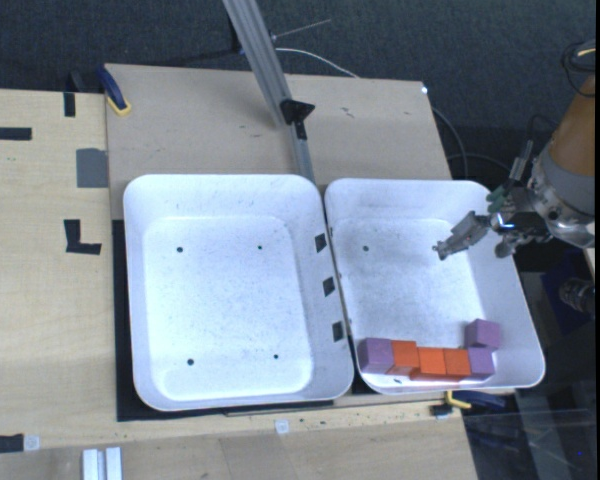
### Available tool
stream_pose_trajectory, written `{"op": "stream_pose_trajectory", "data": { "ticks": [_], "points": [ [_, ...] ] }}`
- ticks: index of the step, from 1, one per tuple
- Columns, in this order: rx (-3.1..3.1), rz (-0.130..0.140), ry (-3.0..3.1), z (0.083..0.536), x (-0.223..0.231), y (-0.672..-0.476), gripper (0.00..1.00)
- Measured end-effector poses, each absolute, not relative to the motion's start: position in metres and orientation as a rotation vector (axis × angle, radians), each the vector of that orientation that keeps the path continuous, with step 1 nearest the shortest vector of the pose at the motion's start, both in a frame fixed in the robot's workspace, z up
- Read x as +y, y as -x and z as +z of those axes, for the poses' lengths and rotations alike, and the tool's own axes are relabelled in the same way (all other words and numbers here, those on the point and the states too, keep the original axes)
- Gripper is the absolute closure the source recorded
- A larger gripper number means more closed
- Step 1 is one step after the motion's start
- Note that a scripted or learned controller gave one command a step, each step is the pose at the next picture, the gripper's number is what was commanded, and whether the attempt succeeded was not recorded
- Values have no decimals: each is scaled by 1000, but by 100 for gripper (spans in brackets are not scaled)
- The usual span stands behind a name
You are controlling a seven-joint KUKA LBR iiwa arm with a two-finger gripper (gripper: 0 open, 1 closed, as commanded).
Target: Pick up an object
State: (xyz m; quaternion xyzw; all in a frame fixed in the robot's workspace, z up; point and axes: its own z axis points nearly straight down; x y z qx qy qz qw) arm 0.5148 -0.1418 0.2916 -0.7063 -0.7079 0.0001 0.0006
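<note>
Several small blocks lie in a row along the near wall of the right bin [420, 203]. A purple block [377, 353] is at the row's left end, orange blocks [432, 362] fill the middle, and two purple blocks [483, 334] sit at its right end. My gripper [473, 247] hangs over the right side of this bin, well behind the blocks and apart from them. Its fingers are spread open with nothing between them; one grey finger [456, 239] points left.
The left bin [140, 203] stands beside the right one, and black clips join their shared wall. A slanted metal pole [265, 53] rises behind the bins. A yellow-blue clamp [470, 401] sits at the right bin's near edge.
</note>
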Motion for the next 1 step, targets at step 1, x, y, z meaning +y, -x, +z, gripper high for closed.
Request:
{"op": "stream_pose_trajectory", "data": {
  "ticks": [1],
  "points": [
    [-2232, -5, 2211, 325, -74, -537, 0]
  ]
}}
